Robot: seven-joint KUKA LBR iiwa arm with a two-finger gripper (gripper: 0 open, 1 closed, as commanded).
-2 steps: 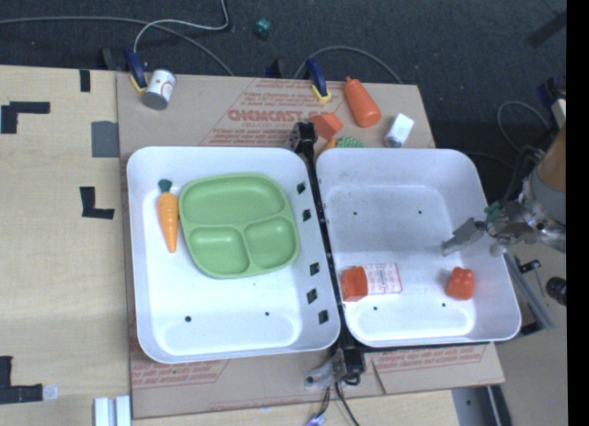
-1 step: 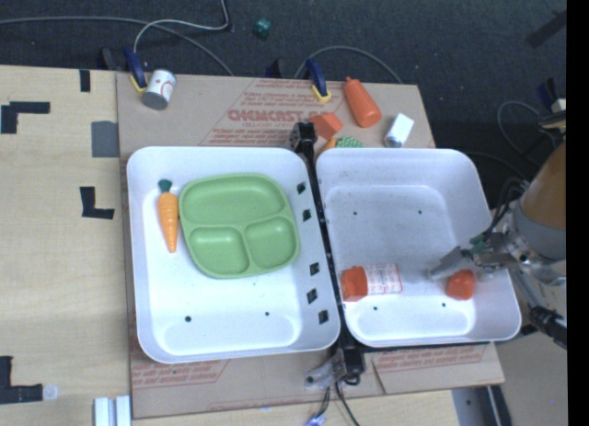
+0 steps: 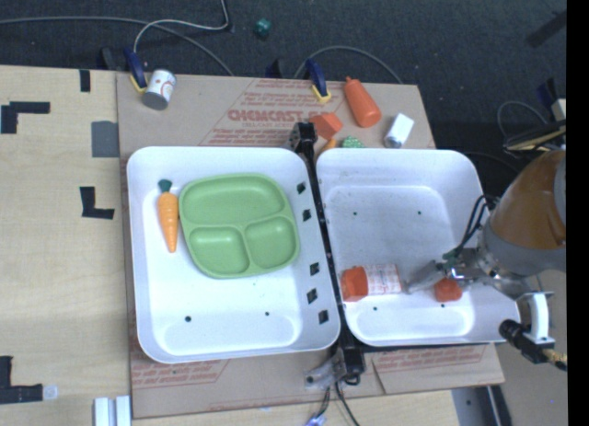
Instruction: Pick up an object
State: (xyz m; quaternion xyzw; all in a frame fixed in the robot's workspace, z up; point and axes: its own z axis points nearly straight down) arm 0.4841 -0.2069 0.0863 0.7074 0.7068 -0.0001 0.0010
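Note:
My gripper [image 3: 440, 279] hangs low over the right bin's [image 3: 396, 171] front right part, at the end of the grey arm [image 3: 526, 222] that comes in from the right. A small red object [image 3: 449, 292] lies right under or against its tip; whether it is gripped is unclear. Just to the left, on the bin floor, lie a white and pink packet [image 3: 384, 279] and an orange-red block [image 3: 354, 282].
The left bin [image 3: 221, 332] holds a green divided plate [image 3: 241, 225] and a toy carrot [image 3: 167, 217]. Behind the bins on the cardboard lie an orange bottle shape [image 3: 362, 103], a white cube [image 3: 398, 130], a small orange piece [image 3: 329, 125] and a can [image 3: 159, 88].

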